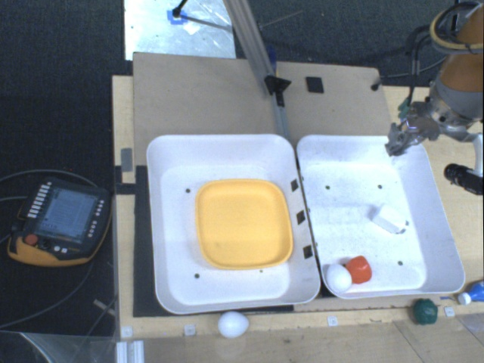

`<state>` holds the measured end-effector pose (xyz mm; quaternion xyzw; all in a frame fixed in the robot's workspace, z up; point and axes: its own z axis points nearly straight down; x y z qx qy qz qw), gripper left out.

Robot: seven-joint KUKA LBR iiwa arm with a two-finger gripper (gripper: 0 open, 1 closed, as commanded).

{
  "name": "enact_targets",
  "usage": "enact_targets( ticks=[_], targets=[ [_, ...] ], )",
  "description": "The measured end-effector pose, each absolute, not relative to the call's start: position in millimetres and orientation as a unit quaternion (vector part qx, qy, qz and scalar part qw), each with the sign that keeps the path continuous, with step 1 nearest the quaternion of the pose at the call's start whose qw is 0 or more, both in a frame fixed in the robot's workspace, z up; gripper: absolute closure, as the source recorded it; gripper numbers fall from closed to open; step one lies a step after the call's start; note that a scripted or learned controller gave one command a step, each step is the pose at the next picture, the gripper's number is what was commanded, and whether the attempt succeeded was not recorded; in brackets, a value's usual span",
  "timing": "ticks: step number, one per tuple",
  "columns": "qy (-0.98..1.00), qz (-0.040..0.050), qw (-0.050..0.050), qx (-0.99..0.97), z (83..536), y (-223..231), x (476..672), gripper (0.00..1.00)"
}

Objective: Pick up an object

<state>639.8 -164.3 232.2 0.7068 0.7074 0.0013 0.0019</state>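
The right bin (423,203) holds a small white block (388,221) near its middle right, an orange object (358,270) at its front edge and a white ball (338,278) touching it on the left. A yellow square plate (243,223) lies in the left bin (170,203). My gripper (398,142) hangs over the far right corner of the right bin, well behind the white block, with nothing visible between its fingers.
A white egg-shaped object (233,324) lies on the bench in front of the left bin. A dark green ball (424,311) and a blue-tipped item (470,296) sit at the front right. A slanted metal bar (253,32) rises behind the bins. A teach pendant (60,224) lies at the left.
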Motion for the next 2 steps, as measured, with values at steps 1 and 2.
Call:
enact_targets(
  ticks=[1,2],
  targets=[
    [0.708,0.0005,0.000,0.706,222.9,-118.9,624.9,1.00],
    [0.709,0.0010,0.000,0.706,233.3,-64.5,606.4,1.00]
  ],
)
